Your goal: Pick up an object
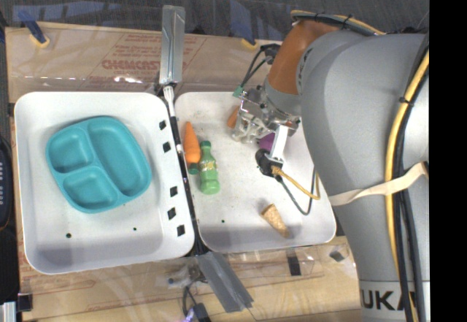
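At the near edge of the desk [87,291], a grey metal bracket [222,280] sits where the two bins meet. In the right bin [241,229], nearest the camera, lies a tan cone-shaped piece [275,217] on the bare white floor, well apart from the rest. Farther in, close to the divider wall, a green bottle [209,168] lies on its side, and an orange carrot [191,143] lies touching it just beyond, along the same wall. The left bin [44,240] holds a teal divided plate [98,163] with three compartments.

Farther back in the right bin, the pincer [250,128] hangs low over the floor, beside a small orange item [233,118] on its left and a purple item [268,141] on its right. Whether the pincer is spread or closed cannot be told, and nothing is seen between its fingers. A black cable [292,193] loops from the wrist toward the bulky grey arm [357,109], whose orange band [288,58] shows at the far side.
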You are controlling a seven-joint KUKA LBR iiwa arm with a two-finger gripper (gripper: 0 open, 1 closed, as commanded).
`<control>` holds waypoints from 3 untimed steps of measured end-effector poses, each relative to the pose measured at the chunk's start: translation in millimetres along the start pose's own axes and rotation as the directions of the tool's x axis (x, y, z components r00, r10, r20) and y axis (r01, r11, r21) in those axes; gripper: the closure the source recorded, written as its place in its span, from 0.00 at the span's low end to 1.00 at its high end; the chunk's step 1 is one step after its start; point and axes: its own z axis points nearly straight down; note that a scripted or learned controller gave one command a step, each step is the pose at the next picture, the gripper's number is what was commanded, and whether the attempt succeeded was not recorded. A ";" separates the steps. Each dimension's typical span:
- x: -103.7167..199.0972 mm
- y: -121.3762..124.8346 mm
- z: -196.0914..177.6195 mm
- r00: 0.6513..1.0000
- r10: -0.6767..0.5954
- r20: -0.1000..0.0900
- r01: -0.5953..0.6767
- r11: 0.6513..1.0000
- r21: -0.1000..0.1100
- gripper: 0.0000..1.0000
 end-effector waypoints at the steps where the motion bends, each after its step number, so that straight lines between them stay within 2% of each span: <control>1: 5.9 5.3 -0.4 0.955 0.298 -0.001 -0.298 0.955 0.000 1.00; 2: -32.5 4.4 0.5 0.836 0.549 0.001 -0.549 0.836 0.004 1.00; 3: -73.4 -13.8 0.1 0.601 0.799 0.002 -0.799 0.601 0.004 1.00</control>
